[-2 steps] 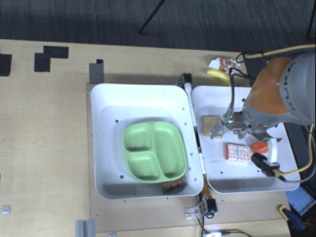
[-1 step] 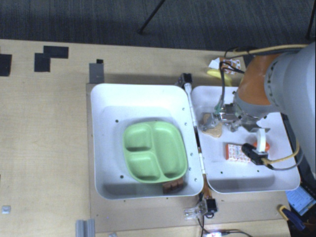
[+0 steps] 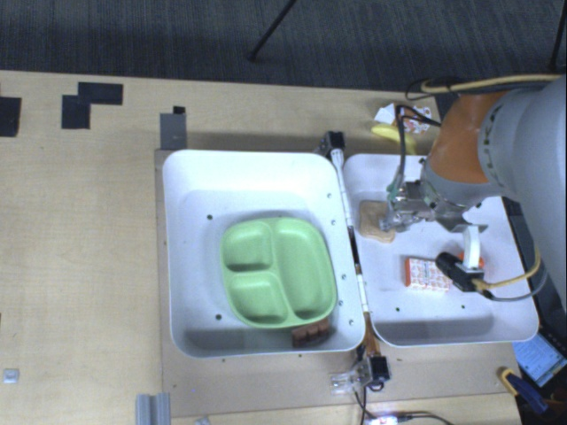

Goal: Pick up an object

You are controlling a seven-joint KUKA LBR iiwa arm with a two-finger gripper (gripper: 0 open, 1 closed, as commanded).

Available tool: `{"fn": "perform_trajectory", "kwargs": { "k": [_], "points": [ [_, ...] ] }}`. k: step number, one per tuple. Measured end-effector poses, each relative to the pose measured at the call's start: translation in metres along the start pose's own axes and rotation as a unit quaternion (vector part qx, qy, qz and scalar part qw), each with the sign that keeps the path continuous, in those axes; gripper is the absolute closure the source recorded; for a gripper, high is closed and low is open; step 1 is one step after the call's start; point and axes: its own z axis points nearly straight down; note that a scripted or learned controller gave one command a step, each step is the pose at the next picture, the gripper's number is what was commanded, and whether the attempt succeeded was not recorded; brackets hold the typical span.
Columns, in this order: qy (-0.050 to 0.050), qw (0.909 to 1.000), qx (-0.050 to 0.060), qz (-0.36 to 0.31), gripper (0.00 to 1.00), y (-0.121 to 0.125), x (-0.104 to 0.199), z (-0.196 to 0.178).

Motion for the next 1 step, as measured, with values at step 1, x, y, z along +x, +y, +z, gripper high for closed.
{"fn": "perform_trajectory", "kwargs": {
  "k": [1],
  "points": [
    [0.0,1.0,0.0,0.0,0.0,-0.0002,0.0,0.0002]
  ]
}}
